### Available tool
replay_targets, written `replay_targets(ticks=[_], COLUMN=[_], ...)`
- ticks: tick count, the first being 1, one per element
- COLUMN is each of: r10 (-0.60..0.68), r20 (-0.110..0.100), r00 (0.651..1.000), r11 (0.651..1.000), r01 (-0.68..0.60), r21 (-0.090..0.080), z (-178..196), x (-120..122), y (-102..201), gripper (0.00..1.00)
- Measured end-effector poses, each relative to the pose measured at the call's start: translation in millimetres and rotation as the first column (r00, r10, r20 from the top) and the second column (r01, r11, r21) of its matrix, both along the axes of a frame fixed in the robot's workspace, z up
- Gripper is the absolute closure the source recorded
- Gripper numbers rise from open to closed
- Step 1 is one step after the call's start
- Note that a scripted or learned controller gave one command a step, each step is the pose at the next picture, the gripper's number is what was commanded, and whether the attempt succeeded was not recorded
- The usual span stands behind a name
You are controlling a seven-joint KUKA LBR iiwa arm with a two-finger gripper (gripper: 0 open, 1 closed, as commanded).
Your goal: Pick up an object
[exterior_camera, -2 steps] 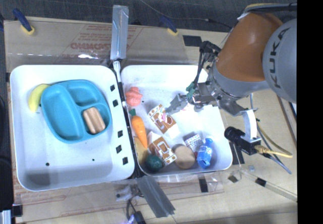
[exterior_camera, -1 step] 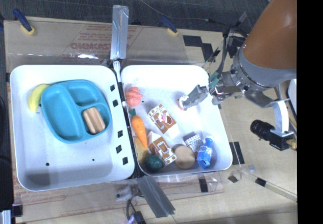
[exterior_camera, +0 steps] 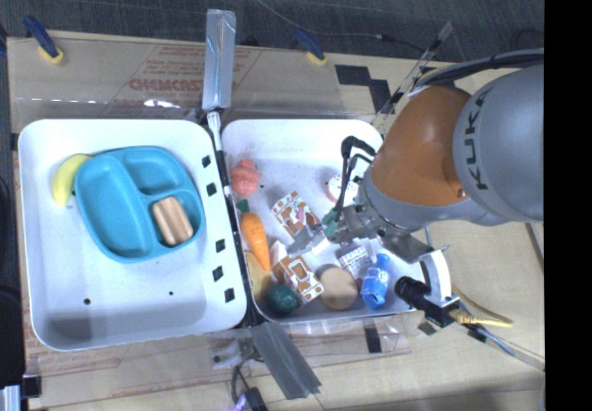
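The pincer (exterior_camera: 326, 231) sits low in the right white bin (exterior_camera: 305, 135), above a small printed carton (exterior_camera: 294, 213); whether it is apart or together cannot be told. Around it crowd an orange carrot (exterior_camera: 256, 240), a pink lumpy toy (exterior_camera: 245, 177), a second carton (exterior_camera: 298, 275), a tan round piece (exterior_camera: 339, 287) and a blue bottle (exterior_camera: 375, 281). The left white bin (exterior_camera: 55, 307) holds a blue divided tray (exterior_camera: 116, 201) with a brown bread roll (exterior_camera: 172, 219) and a yellow banana (exterior_camera: 63, 180) against its far-left rim, with bare floor near the front edge.

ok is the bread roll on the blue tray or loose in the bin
On the tray. The bread roll sits in the lower right compartment of the blue tray, which lies in the left bin; a banana lies beside the tray.
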State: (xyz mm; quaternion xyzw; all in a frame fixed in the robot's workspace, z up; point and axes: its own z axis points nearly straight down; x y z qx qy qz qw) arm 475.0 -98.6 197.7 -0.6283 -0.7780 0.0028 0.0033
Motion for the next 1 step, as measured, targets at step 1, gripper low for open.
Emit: replay_targets(ticks=[1], r10=[0.222], r20=[0.004], r00=[0.975], r11=[0.975], r01=[-0.222], r21=[0.003], z=[-45.7], x=[26.8], y=[4.4], gripper=[0.00])
